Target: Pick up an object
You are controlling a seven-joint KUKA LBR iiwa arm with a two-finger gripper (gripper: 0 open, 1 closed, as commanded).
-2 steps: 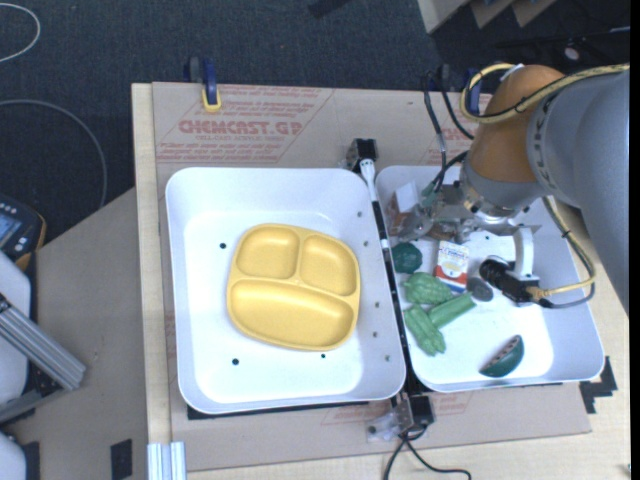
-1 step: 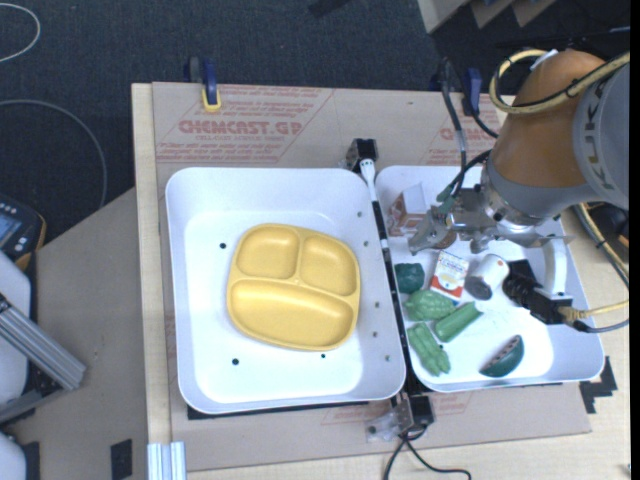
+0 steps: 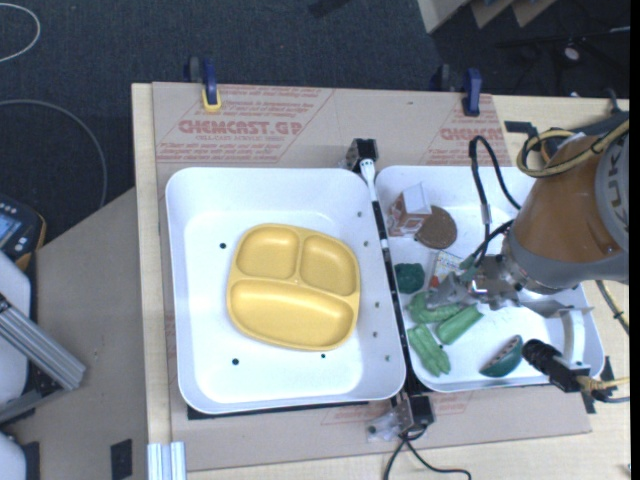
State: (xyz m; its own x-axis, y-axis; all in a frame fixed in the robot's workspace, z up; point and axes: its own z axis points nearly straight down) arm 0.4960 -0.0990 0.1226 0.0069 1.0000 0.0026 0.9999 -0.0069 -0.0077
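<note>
Colours of bench items. Pale yellow three-part plate point(image 3: 294, 286) in glossy white left bin point(image 3: 195, 298). In white right bin point(image 3: 590, 353): light green pieces point(image 3: 445, 326), dark teal-green lump point(image 3: 408, 276), brown disc point(image 3: 436, 230), grey-green wedge with red edge point(image 3: 502, 357). Tan board point(image 3: 250, 123) printed with red lettering; blue-and-yellow clamp point(image 3: 209, 81). Grey arm point(image 3: 570, 228) with orange band.

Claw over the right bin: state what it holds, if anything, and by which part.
It cannot be told. The claw is down among the green objects in the right bin, but the view is too small to show anything held.
</note>
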